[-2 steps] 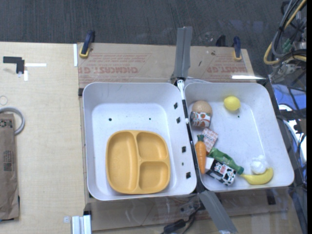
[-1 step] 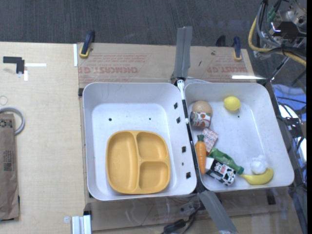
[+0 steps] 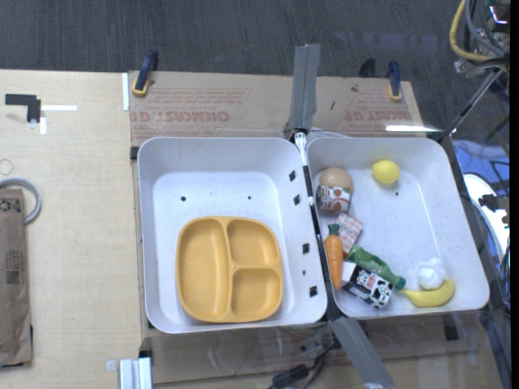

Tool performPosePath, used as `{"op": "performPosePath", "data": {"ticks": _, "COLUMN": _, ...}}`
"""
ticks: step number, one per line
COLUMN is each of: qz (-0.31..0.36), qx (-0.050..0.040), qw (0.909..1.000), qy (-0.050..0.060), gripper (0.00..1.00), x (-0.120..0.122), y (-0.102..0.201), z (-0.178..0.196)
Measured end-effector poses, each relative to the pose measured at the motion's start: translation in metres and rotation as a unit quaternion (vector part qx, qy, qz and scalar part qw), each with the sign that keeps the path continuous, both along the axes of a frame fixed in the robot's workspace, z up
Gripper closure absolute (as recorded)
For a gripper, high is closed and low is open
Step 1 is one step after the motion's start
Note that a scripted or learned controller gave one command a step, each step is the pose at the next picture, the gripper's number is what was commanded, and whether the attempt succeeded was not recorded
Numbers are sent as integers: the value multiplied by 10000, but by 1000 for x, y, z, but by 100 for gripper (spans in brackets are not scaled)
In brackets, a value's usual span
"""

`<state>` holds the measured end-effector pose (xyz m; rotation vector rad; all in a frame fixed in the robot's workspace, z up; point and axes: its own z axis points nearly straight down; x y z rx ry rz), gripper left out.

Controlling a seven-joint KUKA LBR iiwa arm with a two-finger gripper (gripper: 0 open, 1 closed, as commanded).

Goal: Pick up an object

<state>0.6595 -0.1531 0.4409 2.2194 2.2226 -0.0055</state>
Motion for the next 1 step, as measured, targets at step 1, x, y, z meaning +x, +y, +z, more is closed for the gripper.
{"op": "performPosePath", "data": {"ticks": 1, "qz": 90, "qx": 2, "qw": 10000, "qy": 9, "gripper": 100, "x": 0, "y": 27, "z": -53}}
